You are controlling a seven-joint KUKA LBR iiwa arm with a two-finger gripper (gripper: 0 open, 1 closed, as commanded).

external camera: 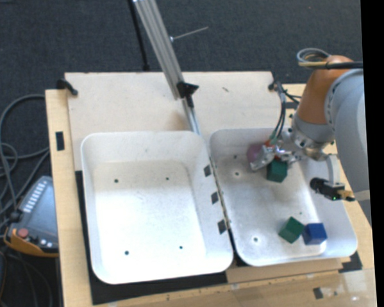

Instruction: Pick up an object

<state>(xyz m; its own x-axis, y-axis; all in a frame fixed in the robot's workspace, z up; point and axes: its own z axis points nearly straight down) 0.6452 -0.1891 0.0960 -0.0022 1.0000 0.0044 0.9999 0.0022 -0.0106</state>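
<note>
- Dark grey carpet surrounds a pale wooden bench (pixel 144 101) seen from above at a slant; loose cables and a handheld pendant (pixel 35 215) lie on the floor at the left.
- Two shallow white bins sit side by side on the bench: the left bin (pixel 150 203) and the right bin (pixel 246 198), their inner walls nearly touching.
- A slim aluminium post (pixel 164 45) rises at a slant from the far side of the bench, between the two bins.
- The grey arm (pixel 345 135), with its orange band (pixel 314 95), reaches in from the right over the far part of the right bin.
- The gripper (pixel 271 157) hangs low in the far right part of that bin; whether its fingers are wide or narrow I cannot tell.
- A dark green block (pixel 277 171) lies just at the gripper's near side, seemingly touching it; it is not clearly between the fingers.
- A purplish object (pixel 254 154) sits just left of the gripper, partly hidden.
- In the near right corner of the right bin, a green cube (pixel 290 230) and a blue cube (pixel 315 233) rest side by side, almost touching.
</note>
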